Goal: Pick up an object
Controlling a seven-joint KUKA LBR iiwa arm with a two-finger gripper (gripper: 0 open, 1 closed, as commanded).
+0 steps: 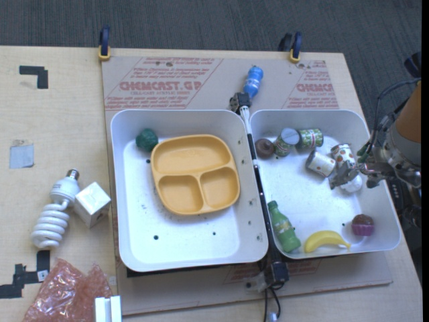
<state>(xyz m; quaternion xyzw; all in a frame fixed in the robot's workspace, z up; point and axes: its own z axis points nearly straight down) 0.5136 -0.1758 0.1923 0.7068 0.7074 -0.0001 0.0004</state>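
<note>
This is a robotics lab or test cell, not a home or shop. The worktop [60,113] is bare board, with a paper-masked plastic sheet [167,79] held at its far edge by two blue-and-yellow clamps [104,43]. Two shallow white bins [188,247] sit side by side on it, fixed together along their shared edge. Black marker patches [37,76] are stuck on the worktop's left side. Cables [271,300] trail off the near edge, and grey carpet [201,5] lies beyond the far edge.
</note>
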